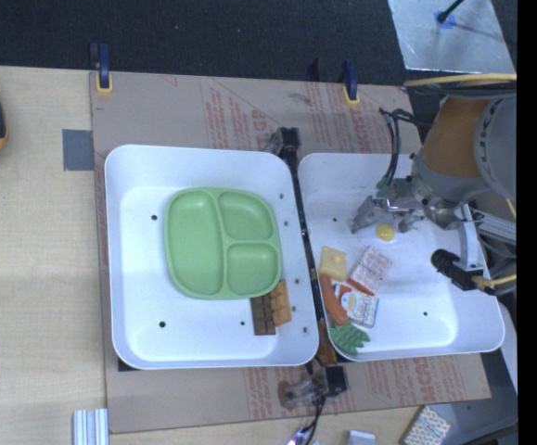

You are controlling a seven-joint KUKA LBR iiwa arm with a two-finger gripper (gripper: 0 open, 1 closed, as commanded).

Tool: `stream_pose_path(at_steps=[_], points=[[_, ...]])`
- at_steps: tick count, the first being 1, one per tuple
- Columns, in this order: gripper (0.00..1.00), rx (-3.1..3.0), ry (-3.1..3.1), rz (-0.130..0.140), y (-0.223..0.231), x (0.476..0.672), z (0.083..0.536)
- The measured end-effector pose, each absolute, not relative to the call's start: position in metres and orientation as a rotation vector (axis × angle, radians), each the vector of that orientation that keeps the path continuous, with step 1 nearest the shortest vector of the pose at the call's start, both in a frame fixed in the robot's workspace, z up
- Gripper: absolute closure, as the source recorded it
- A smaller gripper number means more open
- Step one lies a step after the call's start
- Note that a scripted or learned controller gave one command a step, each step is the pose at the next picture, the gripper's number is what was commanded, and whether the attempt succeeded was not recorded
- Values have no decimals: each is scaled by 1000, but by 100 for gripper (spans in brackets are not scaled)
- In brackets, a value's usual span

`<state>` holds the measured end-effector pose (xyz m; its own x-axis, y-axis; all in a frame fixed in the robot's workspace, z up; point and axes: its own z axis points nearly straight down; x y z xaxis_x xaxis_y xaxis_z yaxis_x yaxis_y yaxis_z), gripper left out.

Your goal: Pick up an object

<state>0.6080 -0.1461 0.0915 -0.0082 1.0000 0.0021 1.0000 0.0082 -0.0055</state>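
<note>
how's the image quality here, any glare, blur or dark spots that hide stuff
Camera view: soft overall, so print on the small packets is unreadable; both white bins are bright but not blown out; the gripper is a blurry grey mass; the top background is dark, with a pale glaring patch upper right.

Arm: seen reaching in from the right of the camera view, grey in its links, with the orange band shown above the wrist.
Wrist: angled downward and to the left (a dark cable is looped up beside it).
Gripper (376, 219): held low at the arm's left end, its metal fingers pointed down and left; their spacing cannot be made out.
</note>
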Motion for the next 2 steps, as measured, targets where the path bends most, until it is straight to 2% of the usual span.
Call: stream_pose_path(at_steps=[1,2], points=[[0,-2214,-2223,9,-166,578,91],[0,-2216,-2230,-2,-160,635,93]])
